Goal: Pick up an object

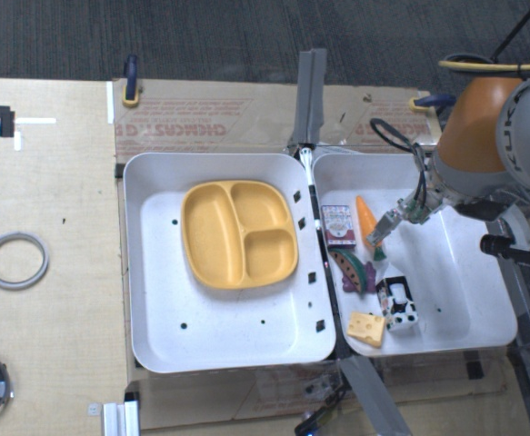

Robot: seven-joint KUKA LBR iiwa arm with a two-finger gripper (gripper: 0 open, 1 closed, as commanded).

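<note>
Presently, arm: the grey arm [510,143] with its orange band is seen reaching in from the right over the right bin [465,330].
Gripper: the gripper [381,234] is lowered at a slant in the right bin, its tip just beside the carrot.
Claw state: whether the claw is open or closed cannot be told, and nothing is seen held in it.
Carrot: an orange carrot [365,214] is laid near the bin's left wall, just right of a small red-and-white box [338,224].
Other objects: a green-and-purple piece [353,270] is placed below the box; a black-and-white item [398,301] and a cheese wedge [366,328] are found near the front.
Left bin: a yellow divided plate [240,233] is held by the left bin [155,325].
</note>
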